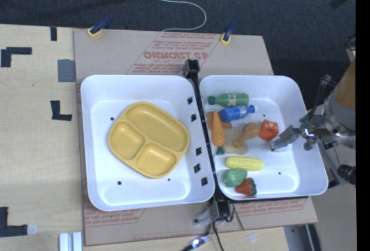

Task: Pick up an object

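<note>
Two white bins side by side: left bin [95, 146] bearing a yellow divided plate [148, 139], right bin [289, 91] crowded with toy food. Gripper [287, 139] low over the right bin's right half, just beside a red pepper [269, 129] — nothing between the fingers, spread or pressed together impossible to tell. Leftward, smaller pieces: green bottle [229, 99], blue bottle [237, 112], carrot [217, 128], drumstick [247, 133], corn [244, 163], broccoli [235, 176], strawberry [247, 187].
</note>
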Controlling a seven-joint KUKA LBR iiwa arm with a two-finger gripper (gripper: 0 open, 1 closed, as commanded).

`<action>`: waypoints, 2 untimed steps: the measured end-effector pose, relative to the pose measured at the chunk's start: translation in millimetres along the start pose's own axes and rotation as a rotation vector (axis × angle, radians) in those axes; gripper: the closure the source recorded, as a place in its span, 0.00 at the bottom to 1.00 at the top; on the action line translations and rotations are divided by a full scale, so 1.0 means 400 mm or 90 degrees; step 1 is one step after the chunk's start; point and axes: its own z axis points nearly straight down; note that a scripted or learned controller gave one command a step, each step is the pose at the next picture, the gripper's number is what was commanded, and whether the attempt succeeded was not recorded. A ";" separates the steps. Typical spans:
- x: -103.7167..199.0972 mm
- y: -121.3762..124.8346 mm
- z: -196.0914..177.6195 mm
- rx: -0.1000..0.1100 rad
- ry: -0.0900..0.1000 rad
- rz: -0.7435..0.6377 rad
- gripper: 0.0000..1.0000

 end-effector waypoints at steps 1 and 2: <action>0.001 0.007 -0.018 -0.008 -0.002 -0.003 0.00; -0.008 0.022 0.100 -0.006 -0.002 -0.003 0.00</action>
